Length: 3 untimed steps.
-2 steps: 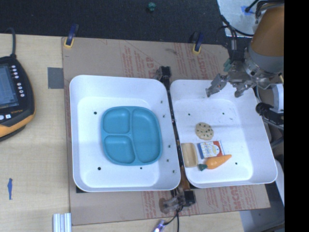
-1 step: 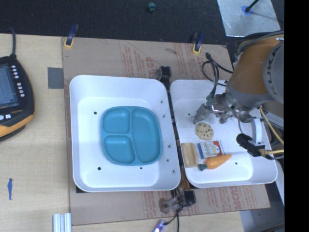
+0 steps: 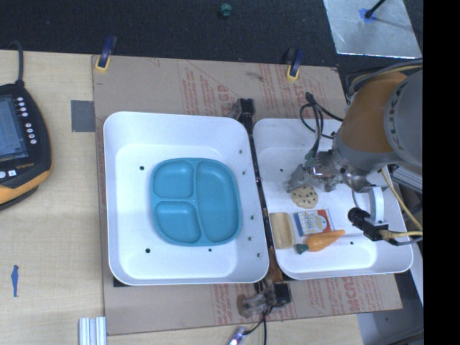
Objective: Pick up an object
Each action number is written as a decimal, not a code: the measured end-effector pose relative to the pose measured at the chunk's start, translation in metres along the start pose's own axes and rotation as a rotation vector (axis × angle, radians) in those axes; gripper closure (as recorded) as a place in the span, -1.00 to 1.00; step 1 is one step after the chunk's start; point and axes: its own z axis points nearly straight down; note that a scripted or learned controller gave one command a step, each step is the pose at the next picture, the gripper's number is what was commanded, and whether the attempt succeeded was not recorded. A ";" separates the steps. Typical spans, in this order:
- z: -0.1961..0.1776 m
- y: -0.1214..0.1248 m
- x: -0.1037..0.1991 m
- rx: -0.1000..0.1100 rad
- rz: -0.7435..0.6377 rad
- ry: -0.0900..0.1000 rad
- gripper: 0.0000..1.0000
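The right bin [image 3: 284,139] holds a round tan cookie [image 3: 304,196], a small white and blue card [image 3: 313,223], an orange carrot [image 3: 323,241] and a tan block [image 3: 281,230]. My gripper [image 3: 310,179] hangs low over the middle of this bin, just behind the cookie and touching or nearly touching its far edge. Its fingers stand open, with nothing between them. The grey arm with its orange band [image 3: 370,106] reaches in from the right and hides the bin's far right part.
The left bin [image 3: 122,131] holds a blue three-compartment plate [image 3: 195,200]. A black and orange hand-held controller [image 3: 18,142] lies at the bench's left edge. Black cables [image 3: 314,119] loop over the back of the right bin.
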 end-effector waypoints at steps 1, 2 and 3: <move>-0.013 0.002 -0.002 -0.003 -0.002 -0.003 1.00; -0.013 0.002 -0.002 -0.003 -0.003 -0.004 -1.00; -0.023 0.002 -0.003 -0.002 -0.005 -0.006 1.00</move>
